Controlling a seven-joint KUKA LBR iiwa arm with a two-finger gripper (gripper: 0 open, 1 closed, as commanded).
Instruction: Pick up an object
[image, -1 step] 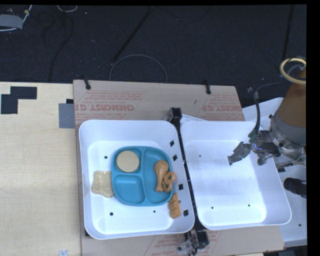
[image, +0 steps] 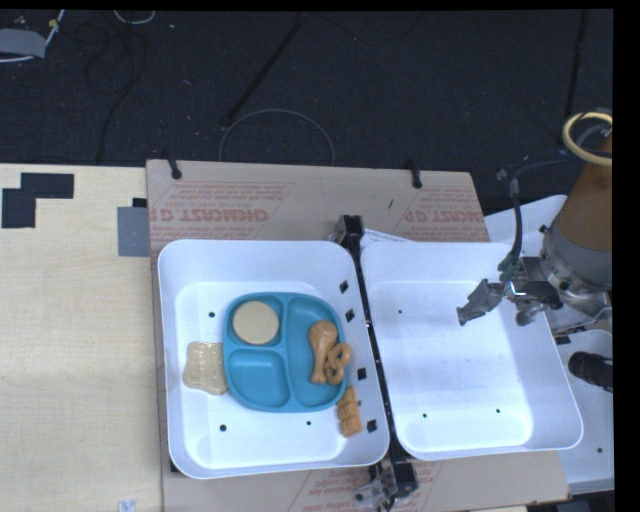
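A blue plate (image: 268, 378) lay in the left bin (image: 190, 270), with a pale flat piece (image: 206, 367) touching its left edge, a round cracker (image: 254, 322) in its upper-left section, a twisted brown snack (image: 328, 352) in its right section and a small brown piece (image: 348, 412) just off its lower right corner. Well right of the plate, over the right bin (image: 450, 400), the hand (image: 497, 298) hung with fingers apart, gripping nothing.
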